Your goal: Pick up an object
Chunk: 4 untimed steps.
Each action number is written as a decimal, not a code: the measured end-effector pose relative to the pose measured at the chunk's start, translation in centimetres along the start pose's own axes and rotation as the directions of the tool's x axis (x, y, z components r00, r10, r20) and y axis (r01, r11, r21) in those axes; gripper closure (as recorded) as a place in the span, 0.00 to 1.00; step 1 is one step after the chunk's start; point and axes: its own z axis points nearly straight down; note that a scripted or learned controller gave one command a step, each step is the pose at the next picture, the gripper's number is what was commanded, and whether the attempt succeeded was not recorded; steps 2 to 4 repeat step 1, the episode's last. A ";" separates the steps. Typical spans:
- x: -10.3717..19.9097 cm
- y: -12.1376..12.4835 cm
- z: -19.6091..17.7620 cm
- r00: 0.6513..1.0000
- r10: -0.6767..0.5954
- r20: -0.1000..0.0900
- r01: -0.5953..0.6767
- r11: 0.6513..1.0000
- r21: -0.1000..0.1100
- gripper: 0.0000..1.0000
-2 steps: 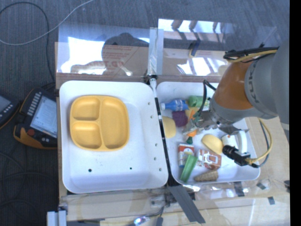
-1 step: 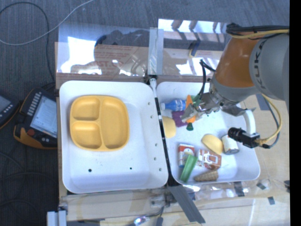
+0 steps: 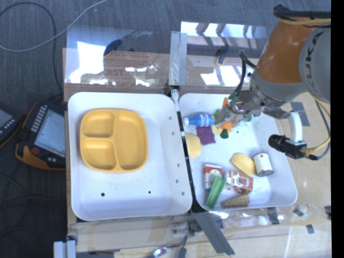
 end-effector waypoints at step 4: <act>0.1 0.1 -0.8 1.000 -0.002 0.000 0.002 1.000 0.002 1.00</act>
